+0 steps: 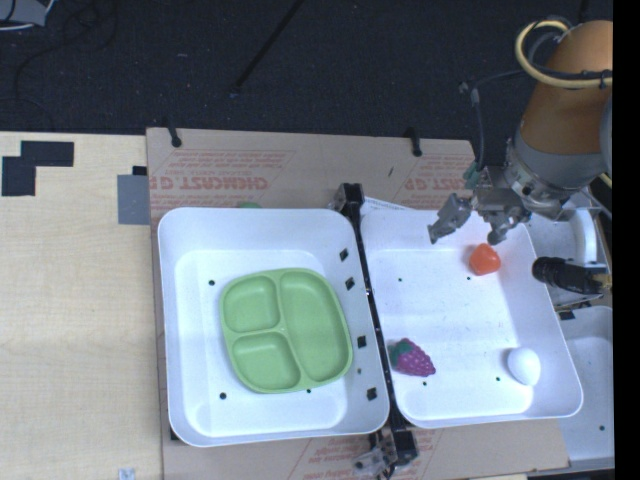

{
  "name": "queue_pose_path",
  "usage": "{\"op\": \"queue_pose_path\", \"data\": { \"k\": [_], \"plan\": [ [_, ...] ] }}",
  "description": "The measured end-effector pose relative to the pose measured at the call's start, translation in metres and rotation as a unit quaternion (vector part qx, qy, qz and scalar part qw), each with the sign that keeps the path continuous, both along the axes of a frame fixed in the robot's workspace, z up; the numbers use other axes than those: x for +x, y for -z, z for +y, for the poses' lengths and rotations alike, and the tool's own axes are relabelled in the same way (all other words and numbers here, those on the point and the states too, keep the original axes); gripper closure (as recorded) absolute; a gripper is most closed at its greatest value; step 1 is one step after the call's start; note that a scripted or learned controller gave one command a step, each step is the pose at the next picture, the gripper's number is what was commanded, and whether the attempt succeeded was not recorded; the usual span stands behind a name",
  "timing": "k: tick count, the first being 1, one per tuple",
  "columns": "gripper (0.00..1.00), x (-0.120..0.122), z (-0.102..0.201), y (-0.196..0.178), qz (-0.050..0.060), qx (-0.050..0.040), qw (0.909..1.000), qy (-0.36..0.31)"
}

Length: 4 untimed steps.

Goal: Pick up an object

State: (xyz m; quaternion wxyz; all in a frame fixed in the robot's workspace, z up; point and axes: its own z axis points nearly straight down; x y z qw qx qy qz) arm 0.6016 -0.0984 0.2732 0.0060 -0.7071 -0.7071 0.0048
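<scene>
Purple grapes (412, 358) and white egg (522, 365) low in right bin (560, 388). Orange ball (484, 259) near far wall, just below tool (469, 225), fingers spread, gripping nothing. Green divided plate (285, 329) in left bin (185, 268).

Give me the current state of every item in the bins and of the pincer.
pincer: open, holding nothing, above the right bin's far edge
orange ball: resting in the right bin, just below the pincer
purple grapes: lying in the right bin
white egg: lying in the right bin
green divided plate: flat in the left bin
</scene>
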Motion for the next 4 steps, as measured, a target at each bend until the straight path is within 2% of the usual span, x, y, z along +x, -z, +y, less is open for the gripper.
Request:
{"op": "queue_pose_path", "data": {
  "k": [1,2,3,4],
  "plan": [
    [0.00,0.002,0.000,-0.007,-0.006,-0.0005,1.0000,-0.001],
    [0.00,-0.004,-0.006,0.041,-0.003,-0.0006,1.0000,0.000],
    [0.00,-0.007,-0.003,0.106,-0.003,-0.0002,1.0000,0.000],
    [0.00,-0.009,0.001,0.149,-0.004,-0.0001,1.0000,0.000]
  ]
}}
